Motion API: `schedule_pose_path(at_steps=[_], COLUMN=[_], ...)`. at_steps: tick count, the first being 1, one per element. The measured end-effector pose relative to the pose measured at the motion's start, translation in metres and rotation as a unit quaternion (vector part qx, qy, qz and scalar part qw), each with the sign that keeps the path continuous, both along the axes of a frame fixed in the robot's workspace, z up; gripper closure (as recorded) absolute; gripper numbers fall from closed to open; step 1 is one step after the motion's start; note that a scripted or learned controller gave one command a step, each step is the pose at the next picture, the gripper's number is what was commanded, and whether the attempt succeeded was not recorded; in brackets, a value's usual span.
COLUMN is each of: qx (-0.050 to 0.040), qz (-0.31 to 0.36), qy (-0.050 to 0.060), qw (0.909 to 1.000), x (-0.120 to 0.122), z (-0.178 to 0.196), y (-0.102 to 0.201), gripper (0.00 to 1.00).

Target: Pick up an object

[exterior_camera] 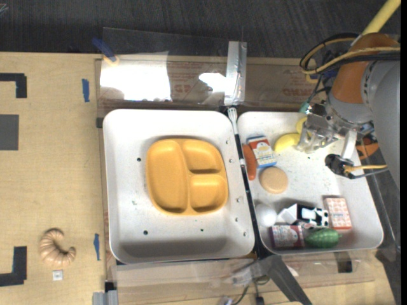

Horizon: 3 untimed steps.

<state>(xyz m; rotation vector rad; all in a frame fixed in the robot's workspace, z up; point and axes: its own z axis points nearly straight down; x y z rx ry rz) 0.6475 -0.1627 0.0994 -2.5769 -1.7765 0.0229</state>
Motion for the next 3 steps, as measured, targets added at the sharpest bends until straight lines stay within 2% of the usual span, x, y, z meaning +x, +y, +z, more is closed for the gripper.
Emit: schedule_pose_path(at_steps=[1,2,3], qx=[0.0001,-0.0008,0.0023], qz=[-0.07,-0.054,0.172], qy=[-0.013,-0.008,-0.008], qw=[0.9975,0.9985,0.9851], x=[-0.022,-0.108,-0.111], z=[0.09,0.106,0.084], y=[0.076,0.058,0.136], gripper=[1.0,1.0,1.0])
